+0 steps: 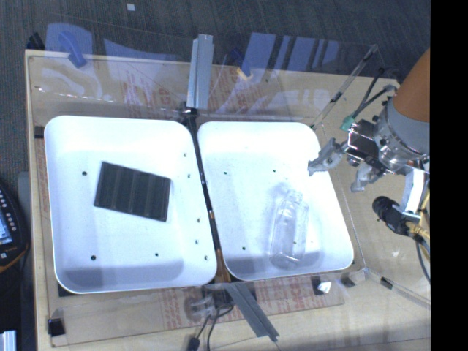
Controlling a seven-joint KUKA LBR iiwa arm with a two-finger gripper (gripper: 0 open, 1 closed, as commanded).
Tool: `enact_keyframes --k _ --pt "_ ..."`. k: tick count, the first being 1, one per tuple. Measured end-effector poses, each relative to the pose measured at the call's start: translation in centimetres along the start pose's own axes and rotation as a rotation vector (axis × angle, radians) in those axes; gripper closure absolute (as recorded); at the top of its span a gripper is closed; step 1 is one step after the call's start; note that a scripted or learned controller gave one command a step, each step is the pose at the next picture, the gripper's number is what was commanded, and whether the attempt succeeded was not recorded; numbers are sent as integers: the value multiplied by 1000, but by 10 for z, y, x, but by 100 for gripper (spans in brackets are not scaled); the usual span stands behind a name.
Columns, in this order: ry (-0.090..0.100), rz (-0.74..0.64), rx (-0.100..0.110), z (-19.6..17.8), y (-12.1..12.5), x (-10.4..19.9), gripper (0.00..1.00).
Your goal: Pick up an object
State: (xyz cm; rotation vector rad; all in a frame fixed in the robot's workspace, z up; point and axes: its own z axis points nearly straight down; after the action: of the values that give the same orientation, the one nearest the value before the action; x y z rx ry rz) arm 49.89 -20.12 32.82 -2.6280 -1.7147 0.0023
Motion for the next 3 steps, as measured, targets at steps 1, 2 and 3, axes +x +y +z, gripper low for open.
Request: enact_keyframes --k 1,2,3 --pt "-2 250 1 -9 -38 33 0" --pt "-1 308 -3 -29 -22 -5 0" --pt "-2 690 4 117 -25 29 0"
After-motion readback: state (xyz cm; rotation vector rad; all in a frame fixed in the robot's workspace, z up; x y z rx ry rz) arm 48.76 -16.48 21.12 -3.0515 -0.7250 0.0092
